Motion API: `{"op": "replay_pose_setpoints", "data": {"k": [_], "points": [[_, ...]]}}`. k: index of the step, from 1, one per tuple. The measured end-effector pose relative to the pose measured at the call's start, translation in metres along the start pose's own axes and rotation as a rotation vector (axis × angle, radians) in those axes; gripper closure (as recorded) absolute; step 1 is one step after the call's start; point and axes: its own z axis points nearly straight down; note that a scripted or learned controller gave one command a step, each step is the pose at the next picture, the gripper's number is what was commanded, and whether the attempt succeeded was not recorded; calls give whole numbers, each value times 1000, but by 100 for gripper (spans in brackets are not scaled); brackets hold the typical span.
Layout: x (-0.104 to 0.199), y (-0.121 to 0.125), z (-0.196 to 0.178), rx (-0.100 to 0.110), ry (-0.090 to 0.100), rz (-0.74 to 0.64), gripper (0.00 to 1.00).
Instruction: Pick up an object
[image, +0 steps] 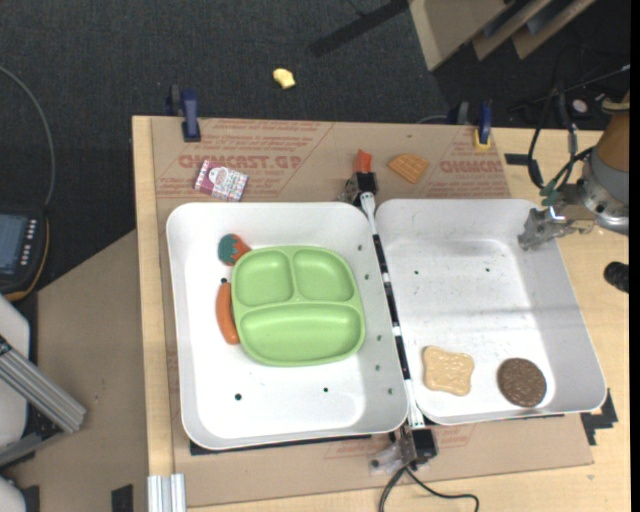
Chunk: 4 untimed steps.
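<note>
Presently: nothing lifted; grasp not yet made, approach and closing left. Gripper (537, 229) at upper right rim of right bin (470, 250), nothing between its fingers; whether apart or together, cannot tell. Candidates: tan cracker (447, 370) and brown cookie (522, 381), near front wall, well apart from gripper. Left bin (200, 400): green tray (297, 305), orange carrot (227, 312) beside it. Path unobstructed.
</note>
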Motion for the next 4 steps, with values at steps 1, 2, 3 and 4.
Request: {"op": "replay_pose_setpoints", "data": {"k": [1,2,3,4], "points": [[1,-61,96,16,7,4,100],[2,-58,92,10,7,1,0],[-4,-133,91,13,13,-1,0],[-2,-44,93,9,13,-6,0]]}}
